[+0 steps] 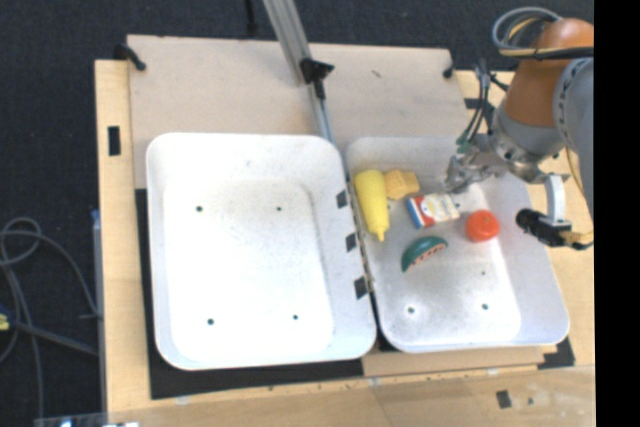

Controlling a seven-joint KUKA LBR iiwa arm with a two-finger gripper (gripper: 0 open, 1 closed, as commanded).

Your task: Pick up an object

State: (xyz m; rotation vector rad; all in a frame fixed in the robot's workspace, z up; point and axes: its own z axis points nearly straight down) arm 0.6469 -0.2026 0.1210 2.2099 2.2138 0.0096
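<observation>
The right bin (455,307) holds a yellow bottle (372,201), a small tan piece (402,182), a red and white carton (433,210), an orange-red round object (482,226) and a green and red melon slice (424,252). My gripper (460,177) hangs low over the bin's far part, just above and to the right of the carton. It may touch the carton's upper end; I cannot tell. The grey arm with its orange band (545,65) reaches in from the right.
The left bin (240,245) lies beside the right one, with black clips (352,240) along the shared edge. A slanted metal rail (285,5) rises behind the bins. A black fitting (540,225) sticks out over the right bin's right rim.
</observation>
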